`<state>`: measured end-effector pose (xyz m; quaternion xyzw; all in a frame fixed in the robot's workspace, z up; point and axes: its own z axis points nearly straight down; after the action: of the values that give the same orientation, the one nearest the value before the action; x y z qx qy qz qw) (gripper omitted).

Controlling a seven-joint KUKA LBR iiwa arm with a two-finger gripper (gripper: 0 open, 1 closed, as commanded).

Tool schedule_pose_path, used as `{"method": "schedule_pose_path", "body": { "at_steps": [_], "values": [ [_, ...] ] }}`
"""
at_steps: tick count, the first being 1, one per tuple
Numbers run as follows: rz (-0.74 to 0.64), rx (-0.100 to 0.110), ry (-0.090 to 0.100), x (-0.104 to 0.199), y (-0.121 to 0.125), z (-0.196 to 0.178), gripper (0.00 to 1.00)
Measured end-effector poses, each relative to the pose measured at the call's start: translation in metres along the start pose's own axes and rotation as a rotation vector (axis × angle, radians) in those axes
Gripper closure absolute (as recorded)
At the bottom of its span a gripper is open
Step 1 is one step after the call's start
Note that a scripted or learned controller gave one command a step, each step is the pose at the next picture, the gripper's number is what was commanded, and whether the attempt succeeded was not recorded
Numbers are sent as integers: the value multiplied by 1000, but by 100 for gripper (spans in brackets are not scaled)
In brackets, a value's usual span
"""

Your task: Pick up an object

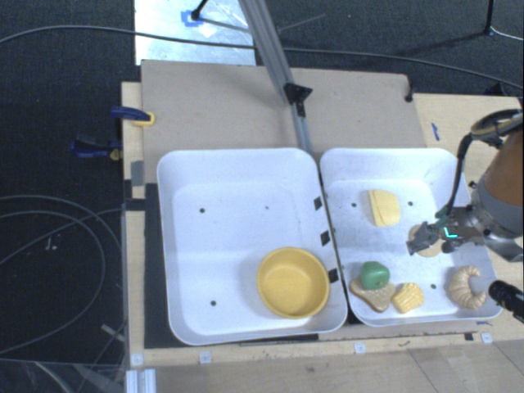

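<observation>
Arm (pixel 501 188) enters from the right, body cut off by the frame edge; gripper (pixel 427 240) sits low over the right bin (pixel 344 166), its tips blurred into a tan object (pixel 429 249) mostly hidden beneath them, so can't tell whether the fingers are apart or clamped, or what that object is. Pale yellow block (pixel 384 207) lies just up-left of the gripper, not touching. Below it: green rounded piece (pixel 376 274) on a tan flat piece (pixel 373 295), yellow ridged piece (pixel 408 297) beside, cream croissant-like curl (pixel 466 286) near the right wall. Left bin (pixel 176 170) holds a smooth yellow bowl (pixel 293 282), upright, near the bottom right corner.
</observation>
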<state>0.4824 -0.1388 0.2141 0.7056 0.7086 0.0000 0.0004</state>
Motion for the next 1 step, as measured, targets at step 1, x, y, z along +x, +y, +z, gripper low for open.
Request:
{"method": "schedule_pose_path", "body": {
  "at_steps": [1],
  "values": [
    [0, -1, 0, 0, 0, -1, 0]
  ]
}}
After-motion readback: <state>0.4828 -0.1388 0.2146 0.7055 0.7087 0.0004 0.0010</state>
